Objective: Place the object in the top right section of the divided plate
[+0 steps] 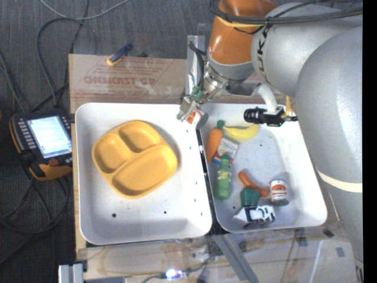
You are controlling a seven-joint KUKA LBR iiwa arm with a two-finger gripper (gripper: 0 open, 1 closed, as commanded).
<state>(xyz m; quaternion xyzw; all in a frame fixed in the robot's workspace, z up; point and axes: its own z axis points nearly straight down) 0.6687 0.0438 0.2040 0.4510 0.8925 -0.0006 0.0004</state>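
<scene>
Divided plate in left bin, long axis diagonal; gripper above bin divider, grip state unclear.

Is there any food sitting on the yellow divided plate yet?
No: the yellow divided plate has all three sections bare, while the toy carrot lies in the right bin.

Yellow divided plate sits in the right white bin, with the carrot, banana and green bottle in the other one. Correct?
Not quite. The camera view shows the yellow divided plate in the left white bin; the orange carrot, yellow banana and green bottle lie in the right bin.
</scene>
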